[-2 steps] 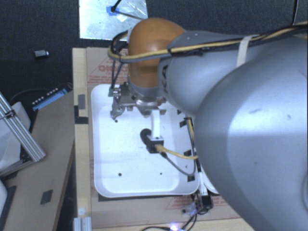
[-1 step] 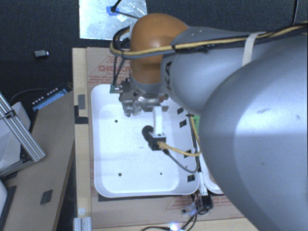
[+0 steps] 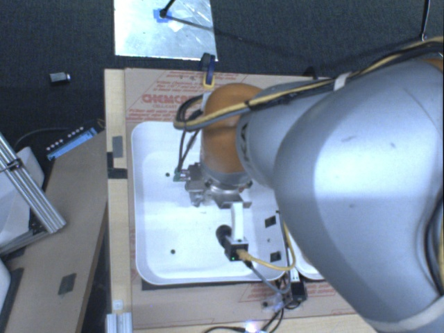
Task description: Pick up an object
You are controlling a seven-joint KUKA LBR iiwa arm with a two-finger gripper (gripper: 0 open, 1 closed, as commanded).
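Across the right half of the camera view, the grey arm (image 3: 347, 158) reaches in and covers most of the bench, with its orange band (image 3: 223, 127) just above the wrist. Left of it lies the white bin (image 3: 149, 207), shallow and round-cornered, its left and near floor bare. Only a sliver of the second bin (image 3: 313, 274) shows under the arm's lower edge. Both bins rest on a cardboard sheet (image 3: 156, 92) printed in red. Beyond it, a foil sheet (image 3: 163, 23) lies flat on the dark floor.

The gripper (image 3: 207, 197) hangs from the wrist over the middle of the white bin, low above its floor. The wrist hides its tip, so whether it is open or closed, or has hold of anything, cannot be told.

Two small dark pieces (image 3: 269, 221) lie flat on the floor of the white bin, right of the gripper and close to the arm's edge, one nearer the camera than the other. Neither touches the gripper. Two dark specks (image 3: 173, 250) dot the bin floor to the gripper's left. A blue and yellow clamp (image 3: 207, 69) stands at the far edge of the cardboard sheet.
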